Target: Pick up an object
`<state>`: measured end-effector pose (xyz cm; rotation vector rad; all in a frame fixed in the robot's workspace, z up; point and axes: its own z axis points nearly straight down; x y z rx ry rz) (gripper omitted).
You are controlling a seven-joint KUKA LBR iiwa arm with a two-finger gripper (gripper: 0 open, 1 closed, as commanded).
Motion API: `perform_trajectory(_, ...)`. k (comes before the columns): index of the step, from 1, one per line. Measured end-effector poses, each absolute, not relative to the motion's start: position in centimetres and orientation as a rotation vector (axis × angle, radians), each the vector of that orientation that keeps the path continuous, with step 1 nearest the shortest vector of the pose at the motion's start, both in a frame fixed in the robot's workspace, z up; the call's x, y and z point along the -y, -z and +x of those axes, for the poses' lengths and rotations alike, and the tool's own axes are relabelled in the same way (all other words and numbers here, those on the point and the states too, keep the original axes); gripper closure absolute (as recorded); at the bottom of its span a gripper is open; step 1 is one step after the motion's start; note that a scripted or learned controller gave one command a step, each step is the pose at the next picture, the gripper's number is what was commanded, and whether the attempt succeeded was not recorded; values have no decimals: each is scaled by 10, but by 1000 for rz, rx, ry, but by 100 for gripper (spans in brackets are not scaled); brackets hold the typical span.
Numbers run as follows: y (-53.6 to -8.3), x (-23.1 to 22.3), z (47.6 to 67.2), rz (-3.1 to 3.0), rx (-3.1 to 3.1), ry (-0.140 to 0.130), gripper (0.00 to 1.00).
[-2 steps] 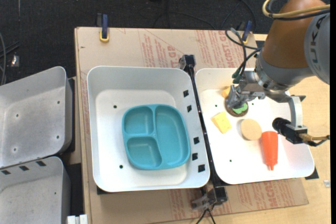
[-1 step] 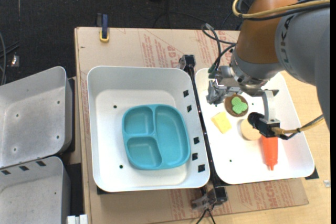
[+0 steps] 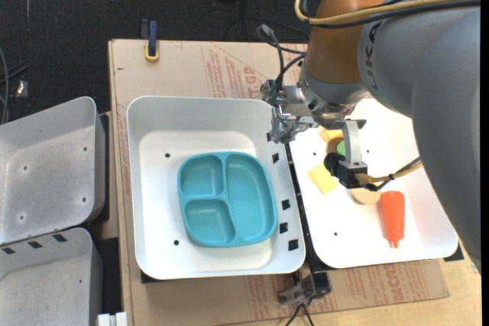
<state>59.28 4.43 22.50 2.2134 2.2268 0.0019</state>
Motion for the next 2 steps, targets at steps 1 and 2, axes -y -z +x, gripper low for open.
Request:
perform_trajectory(1,-238,-97,613,2214,-2227,-4,100)
perform_trajectory(2,-237,-94,612,2218,-2224,0,0)
